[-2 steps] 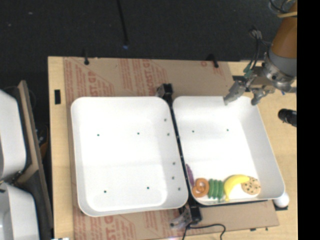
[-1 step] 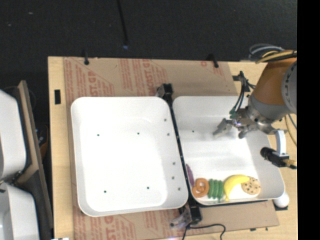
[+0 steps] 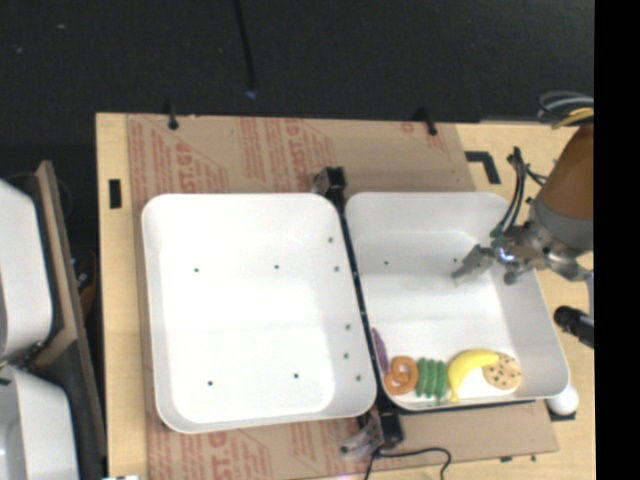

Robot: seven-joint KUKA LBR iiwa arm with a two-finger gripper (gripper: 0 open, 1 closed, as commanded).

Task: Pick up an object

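Observation:
The right bin (image 3: 420, 230) holds a row of small toy foods along its front wall: an orange pretzel-like ring (image 3: 401, 375), a green ridged piece (image 3: 432, 378), a yellow banana (image 3: 468, 364) and a round speckled cookie (image 3: 502, 372). My gripper (image 3: 488, 269) hangs over the right side of this bin, well behind the row. Its fingers are spread open with nothing between them. The orange-banded wrist (image 3: 572, 183) rises behind it at the right edge.
The left bin (image 3: 240, 238) sits beside the right one on a cardboard-covered bench (image 3: 230, 153). A thin purple item (image 3: 379, 347) lies against the right bin's left wall. Black clips (image 3: 329, 181) stand at the bins' joint.

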